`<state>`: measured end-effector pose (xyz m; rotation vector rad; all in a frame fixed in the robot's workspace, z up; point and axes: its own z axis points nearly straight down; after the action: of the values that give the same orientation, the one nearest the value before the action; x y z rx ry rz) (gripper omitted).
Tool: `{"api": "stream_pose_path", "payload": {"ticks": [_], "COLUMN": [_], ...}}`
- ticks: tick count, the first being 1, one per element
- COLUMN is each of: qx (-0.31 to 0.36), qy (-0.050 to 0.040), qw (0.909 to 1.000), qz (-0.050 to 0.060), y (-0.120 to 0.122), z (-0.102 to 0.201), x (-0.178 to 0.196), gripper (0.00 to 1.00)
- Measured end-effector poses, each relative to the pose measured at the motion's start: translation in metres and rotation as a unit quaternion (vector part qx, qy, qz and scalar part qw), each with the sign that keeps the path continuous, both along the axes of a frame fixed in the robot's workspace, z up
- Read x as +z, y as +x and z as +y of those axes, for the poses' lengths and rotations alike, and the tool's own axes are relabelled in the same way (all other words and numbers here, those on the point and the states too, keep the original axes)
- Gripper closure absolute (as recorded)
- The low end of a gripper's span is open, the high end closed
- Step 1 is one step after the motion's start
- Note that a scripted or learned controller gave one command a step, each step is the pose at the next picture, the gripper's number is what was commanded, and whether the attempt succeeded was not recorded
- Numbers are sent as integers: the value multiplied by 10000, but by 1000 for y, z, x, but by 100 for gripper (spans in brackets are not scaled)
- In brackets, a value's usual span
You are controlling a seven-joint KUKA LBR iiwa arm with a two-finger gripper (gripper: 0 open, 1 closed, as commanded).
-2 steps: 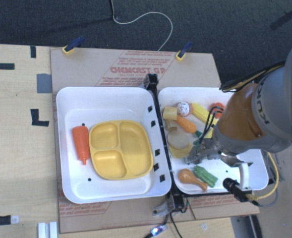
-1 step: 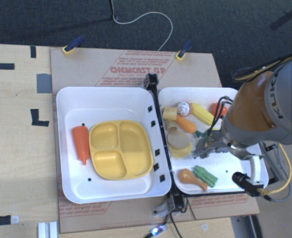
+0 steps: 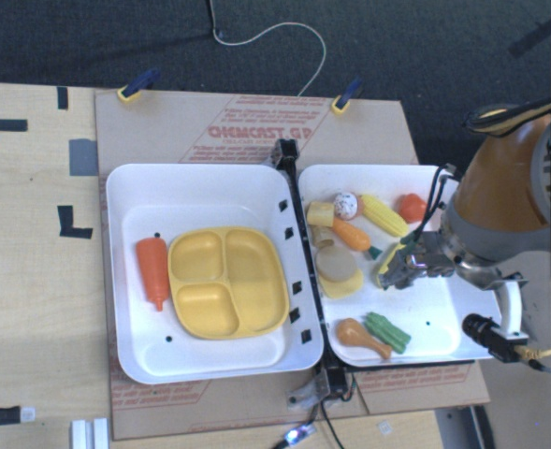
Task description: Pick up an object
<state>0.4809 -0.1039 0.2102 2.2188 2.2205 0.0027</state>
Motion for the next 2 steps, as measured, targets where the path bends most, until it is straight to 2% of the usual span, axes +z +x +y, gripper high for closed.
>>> {"api": "stream_pose_path", "payload": {"ticks": [1,2], "qx": [3,25], "qy": [4,9], "qw": [10000,10000], "qz": [16,17], "y": [0,28], "z": [1,37], "x": [15,17], "gripper": [100,100]}}
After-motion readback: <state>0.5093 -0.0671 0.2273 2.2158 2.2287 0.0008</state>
